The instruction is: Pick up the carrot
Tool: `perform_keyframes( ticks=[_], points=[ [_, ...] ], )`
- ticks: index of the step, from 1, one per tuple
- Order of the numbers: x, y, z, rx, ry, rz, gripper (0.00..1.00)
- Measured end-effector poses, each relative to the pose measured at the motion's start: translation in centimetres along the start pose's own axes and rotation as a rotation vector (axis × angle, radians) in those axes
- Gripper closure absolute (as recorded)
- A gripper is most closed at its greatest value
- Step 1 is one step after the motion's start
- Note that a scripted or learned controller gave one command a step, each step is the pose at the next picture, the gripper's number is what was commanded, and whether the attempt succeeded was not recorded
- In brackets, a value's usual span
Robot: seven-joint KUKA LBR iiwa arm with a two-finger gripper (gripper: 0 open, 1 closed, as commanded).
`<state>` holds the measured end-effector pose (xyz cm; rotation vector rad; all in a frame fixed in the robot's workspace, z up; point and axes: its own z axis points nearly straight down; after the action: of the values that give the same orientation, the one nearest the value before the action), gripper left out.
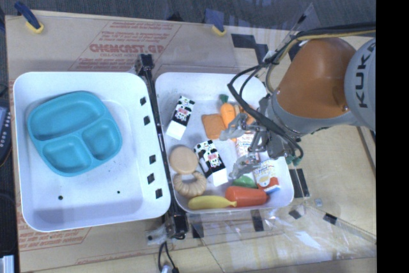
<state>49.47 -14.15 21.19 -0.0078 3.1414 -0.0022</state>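
KUKA arm point(319, 83), CHEMCAST board point(121, 48), carrot point(227, 113) beneath wrist

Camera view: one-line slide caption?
Gripper hovers in the right bin just below the carrot; blue tray in the left bin.

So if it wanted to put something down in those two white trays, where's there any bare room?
Mostly in the left bin: bare floor runs along its near edge and right side, around the blue divided plate. The right bin is crowded; its one bare patch is the far left corner, above the milk carton. The pincer hangs over the clutter near the carrot.
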Motion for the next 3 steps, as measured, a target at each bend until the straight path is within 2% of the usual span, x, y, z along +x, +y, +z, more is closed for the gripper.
perform_keyframes(
  ticks=[1,2,3],
  points=[
    [-5.2,-3.1,4.2,-0.002,0.000,-0.077,0.00],
    [-10.3,-6.9,11.8,0.001,-0.007,-0.153,0.00],
    [-10.5,-6.6,10.6,0.002,-0.011,-0.162,1.00]
  ],
)
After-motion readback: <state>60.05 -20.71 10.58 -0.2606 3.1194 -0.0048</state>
